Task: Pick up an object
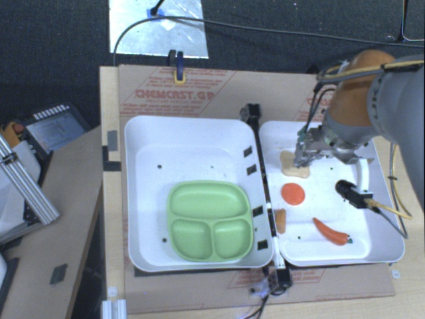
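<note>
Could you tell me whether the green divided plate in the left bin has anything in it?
Empty: all three compartments of the green divided plastic plate show bare green.

Grey arm [397,105] — orange band above the wrist, thin dark cables alongside.

Two white bins [199,128]; one green tray [210,219]; five small items [293,194].

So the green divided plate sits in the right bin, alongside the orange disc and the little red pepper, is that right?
Not quite. The camera view shows the green divided plate in the left bin, by itself. The orange disc and the little red pepper do lie in the right bin, where the gripper is lowered over a pale beige piece.
</note>
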